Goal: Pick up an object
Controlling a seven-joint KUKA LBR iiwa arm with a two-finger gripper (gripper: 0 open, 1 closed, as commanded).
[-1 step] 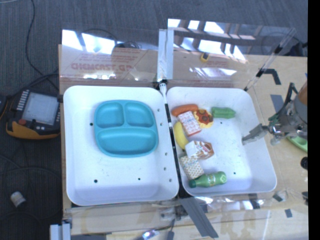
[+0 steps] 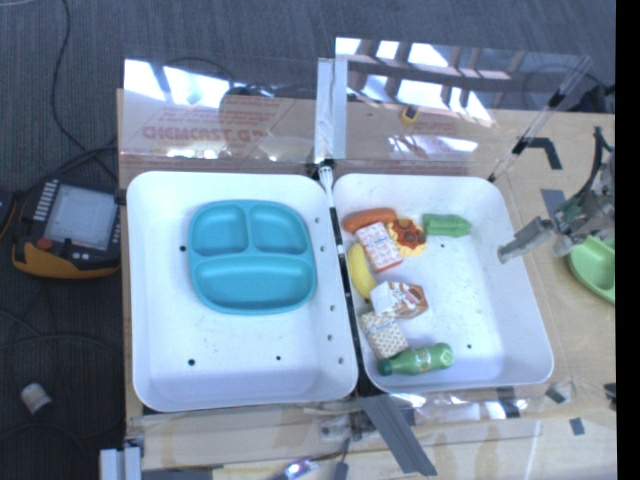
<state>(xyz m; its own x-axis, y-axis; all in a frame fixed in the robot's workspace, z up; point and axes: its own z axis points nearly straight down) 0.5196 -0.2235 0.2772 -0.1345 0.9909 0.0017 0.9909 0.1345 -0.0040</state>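
Jaws: can't tell, the gripper (image 2: 520, 245) is just a grey blur off the right bin's (image 2: 500, 318) right rim, nothing visibly held. So the pick hasn't started. Left of that bin, a glossy blue divided plate (image 2: 250, 256). Inside it: smooth yellow banana (image 2: 360, 271), printed cartons (image 2: 381, 247), shiny green bottle (image 2: 417, 359) lying flat, green pepper (image 2: 446, 226).

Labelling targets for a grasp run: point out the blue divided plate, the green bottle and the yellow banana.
blue divided plate (image 2: 250, 257), camera view, centre ridge
green bottle (image 2: 418, 359), camera view, body
yellow banana (image 2: 360, 271), camera view, middle
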